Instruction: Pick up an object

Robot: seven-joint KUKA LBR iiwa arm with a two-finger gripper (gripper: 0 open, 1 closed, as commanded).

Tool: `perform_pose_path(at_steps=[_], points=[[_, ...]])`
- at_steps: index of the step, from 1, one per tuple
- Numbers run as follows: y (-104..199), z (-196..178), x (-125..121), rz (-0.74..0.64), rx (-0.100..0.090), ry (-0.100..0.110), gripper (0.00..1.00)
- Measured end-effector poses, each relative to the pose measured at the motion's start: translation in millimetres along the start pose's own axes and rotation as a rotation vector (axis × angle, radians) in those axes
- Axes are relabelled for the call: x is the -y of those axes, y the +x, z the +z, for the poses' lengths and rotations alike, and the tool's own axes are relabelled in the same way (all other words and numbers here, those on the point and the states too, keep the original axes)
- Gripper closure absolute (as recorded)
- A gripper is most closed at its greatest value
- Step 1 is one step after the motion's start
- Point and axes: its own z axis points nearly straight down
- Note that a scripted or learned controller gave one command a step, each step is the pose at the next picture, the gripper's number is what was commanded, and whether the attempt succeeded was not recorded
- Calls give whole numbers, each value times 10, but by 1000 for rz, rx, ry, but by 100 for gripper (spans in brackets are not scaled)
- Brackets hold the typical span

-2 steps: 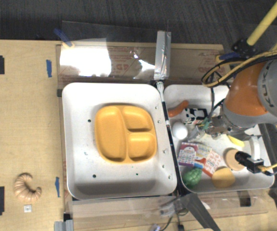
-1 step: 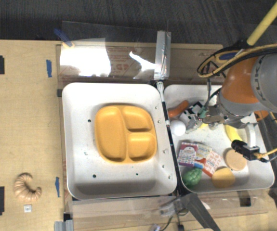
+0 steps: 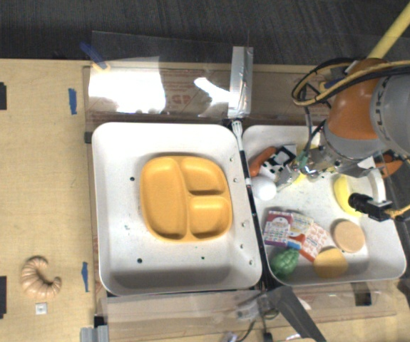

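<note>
We are at the reach-in step: our gripper [image 3: 299,167] hangs low over the right bin [image 3: 397,262], at its far-left part among the clutter, just above the white ball [image 3: 264,189] and beside an orange-and-black item [image 3: 270,157]. Whether the claw is wide or narrow we cannot tell. Next, we likely need to settle on one object and close.

The small flat packet with red and white print [image 3: 288,228] in the right bin had writing on it. The letters were too tiny to read. No other words showed.
</note>
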Motion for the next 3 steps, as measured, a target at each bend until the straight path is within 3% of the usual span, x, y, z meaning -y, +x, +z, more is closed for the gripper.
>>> perform_pose_path(at_steps=[1, 2, 3], points=[[-3, -73, 24, 3, -2, 8, 100], [796, -1010, -230, 49, 2, -17, 100], [1054, -2928, -798, 39, 5, -20, 100]])
